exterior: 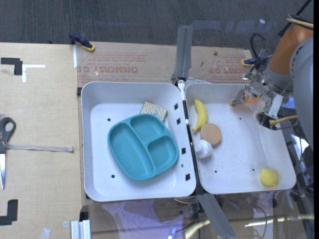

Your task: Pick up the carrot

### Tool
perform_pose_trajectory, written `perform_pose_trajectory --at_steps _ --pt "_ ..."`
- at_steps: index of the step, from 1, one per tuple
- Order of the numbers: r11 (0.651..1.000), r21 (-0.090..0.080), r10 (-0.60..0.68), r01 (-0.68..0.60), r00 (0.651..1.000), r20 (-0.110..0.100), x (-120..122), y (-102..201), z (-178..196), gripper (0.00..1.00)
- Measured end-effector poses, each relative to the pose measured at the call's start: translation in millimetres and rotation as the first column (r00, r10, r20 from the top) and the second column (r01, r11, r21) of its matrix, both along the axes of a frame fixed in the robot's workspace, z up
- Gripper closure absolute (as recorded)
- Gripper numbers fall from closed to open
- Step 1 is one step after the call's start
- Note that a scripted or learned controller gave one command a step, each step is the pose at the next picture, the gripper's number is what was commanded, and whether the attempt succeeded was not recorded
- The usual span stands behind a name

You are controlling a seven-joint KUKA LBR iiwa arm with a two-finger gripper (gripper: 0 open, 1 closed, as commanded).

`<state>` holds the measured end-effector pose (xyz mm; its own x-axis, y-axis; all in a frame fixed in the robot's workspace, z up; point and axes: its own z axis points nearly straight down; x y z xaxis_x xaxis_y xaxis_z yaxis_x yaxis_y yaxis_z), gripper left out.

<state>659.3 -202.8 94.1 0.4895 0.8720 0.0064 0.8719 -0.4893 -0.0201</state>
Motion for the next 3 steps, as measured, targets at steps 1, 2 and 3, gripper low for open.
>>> perform_pose_trajectory --at_steps 1,2,3 --pt "1.000 -0.013 0.002 -0.002 1.000 0.013 1.9 -2.3 10.2 1.00" --pt "0.958 -0.017 -0.286 0.286 0.958 0.014 -16.2 49.1 120.3 1.00" --pt "0.775 -0.016 -0.632 0.632 0.775 0.012 -36.6 66.1 -2.1 1.00"
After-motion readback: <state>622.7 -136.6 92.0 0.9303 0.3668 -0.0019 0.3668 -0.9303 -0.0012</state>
